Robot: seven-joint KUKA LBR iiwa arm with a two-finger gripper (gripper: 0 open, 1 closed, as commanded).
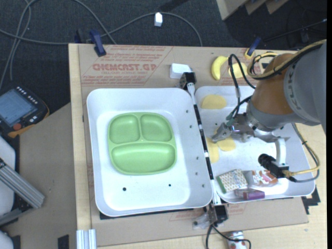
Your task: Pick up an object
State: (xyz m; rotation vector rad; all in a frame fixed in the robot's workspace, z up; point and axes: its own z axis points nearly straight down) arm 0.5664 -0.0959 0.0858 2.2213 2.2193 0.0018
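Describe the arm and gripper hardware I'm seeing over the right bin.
The arm is bulky, rounded and matte grey, with a glossy orange band above the wrist. Below it sits a silvery metal gripper with thin fingers. Black cables loop around the wrist, and a black connector trails a yellowish lead.

The left bin point(101, 154) carries a green divided plate point(142, 142) at its middle; a band of bare white floor runs all round it, widest along the near edge and near-left corner. The right bin point(303, 188) is crowded: the arm point(290, 90) covers its far-right part, with the end effector point(220, 134) low near the shared wall. Yellow pieces point(213, 102) lie by the far-left corner and another point(226, 146) just below the end effector. Along the near edge sit a patterned block point(232, 180), a small packet point(263, 178) and a purple item point(249, 194), close together. Black cables point(277, 169) cross the near-right part.
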